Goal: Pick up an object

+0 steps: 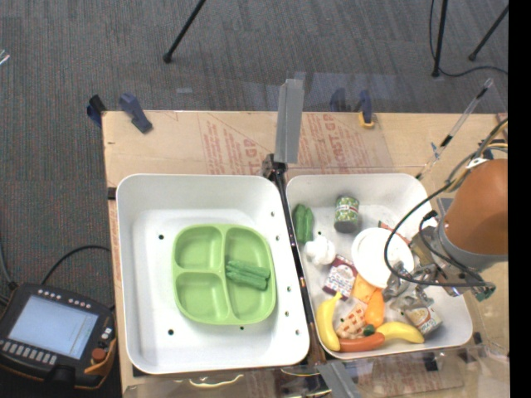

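End effector (pixel 408 287) low in right bin (pixel 411 187), over clutter at near right; finger state not discernible. Beside it: white plate (pixel 371 255), orange piece (pixel 375 305), two bananas (pixel 327 325). Green divided tray (pixel 199 284) in left bin (pixel 141 222).

I see grey carpet (pixel 249 31) around my plywood bench (pixel 207 143), with black stand legs (pixel 189 19) crossing it up top. A teach pendant (pixel 54 332) lies on the floor lower left, its cable (pixel 50 265) looping beside it.
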`<move>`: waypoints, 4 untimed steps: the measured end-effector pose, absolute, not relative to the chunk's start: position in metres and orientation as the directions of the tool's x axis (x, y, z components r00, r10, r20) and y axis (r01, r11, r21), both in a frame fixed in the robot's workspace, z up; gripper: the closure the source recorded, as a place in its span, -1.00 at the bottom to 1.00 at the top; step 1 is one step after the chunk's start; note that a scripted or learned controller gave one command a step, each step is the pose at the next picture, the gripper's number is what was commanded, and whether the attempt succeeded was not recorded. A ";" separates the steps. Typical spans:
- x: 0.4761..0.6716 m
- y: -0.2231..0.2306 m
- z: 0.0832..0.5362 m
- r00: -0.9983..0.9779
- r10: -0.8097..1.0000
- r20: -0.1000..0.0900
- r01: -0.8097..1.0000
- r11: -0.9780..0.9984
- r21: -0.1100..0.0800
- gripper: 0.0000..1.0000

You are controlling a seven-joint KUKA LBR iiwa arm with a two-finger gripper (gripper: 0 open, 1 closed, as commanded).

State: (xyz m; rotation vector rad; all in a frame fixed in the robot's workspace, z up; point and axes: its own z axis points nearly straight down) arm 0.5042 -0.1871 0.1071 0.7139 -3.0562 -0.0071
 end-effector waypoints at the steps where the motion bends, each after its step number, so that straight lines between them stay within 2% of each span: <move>1: 0.601 -0.213 0.087 -0.916 -0.400 -0.003 -0.400 0.916 0.002 1.00; 2: 0.601 -0.213 0.087 -0.917 -0.399 -0.002 -0.399 0.917 0.002 -1.00; 3: 0.544 -0.140 0.087 -0.933 -0.361 -0.001 -0.361 0.933 0.004 -1.00; 4: 0.494 -0.115 0.087 -0.965 -0.262 0.001 -0.262 0.965 0.002 -1.00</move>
